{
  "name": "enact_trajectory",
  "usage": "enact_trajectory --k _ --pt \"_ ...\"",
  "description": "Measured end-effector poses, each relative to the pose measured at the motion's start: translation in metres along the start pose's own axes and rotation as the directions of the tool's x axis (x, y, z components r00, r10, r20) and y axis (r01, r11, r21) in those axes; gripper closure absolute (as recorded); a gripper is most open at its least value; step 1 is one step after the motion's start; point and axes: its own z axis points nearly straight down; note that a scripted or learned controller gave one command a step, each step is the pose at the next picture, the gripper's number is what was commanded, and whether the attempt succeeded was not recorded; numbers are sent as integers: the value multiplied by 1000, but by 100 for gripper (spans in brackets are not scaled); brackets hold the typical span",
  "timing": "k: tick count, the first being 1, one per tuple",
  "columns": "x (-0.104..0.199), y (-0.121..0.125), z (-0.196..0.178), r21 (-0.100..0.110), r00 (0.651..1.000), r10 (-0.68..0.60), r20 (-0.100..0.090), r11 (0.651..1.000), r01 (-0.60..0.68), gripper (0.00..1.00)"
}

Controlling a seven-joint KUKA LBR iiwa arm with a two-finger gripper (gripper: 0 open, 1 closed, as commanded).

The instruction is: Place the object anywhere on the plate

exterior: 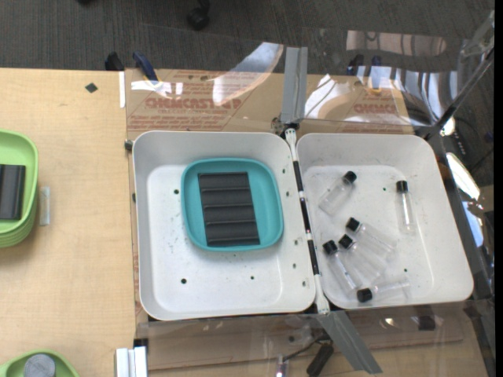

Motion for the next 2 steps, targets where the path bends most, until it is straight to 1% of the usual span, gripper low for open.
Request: enact_trajectory --k 1,2 --pt "-7 5 0 0 997 82 0 997 -82 0" --pt "-15 -1 1 2 985 175 0 985 -175 0"
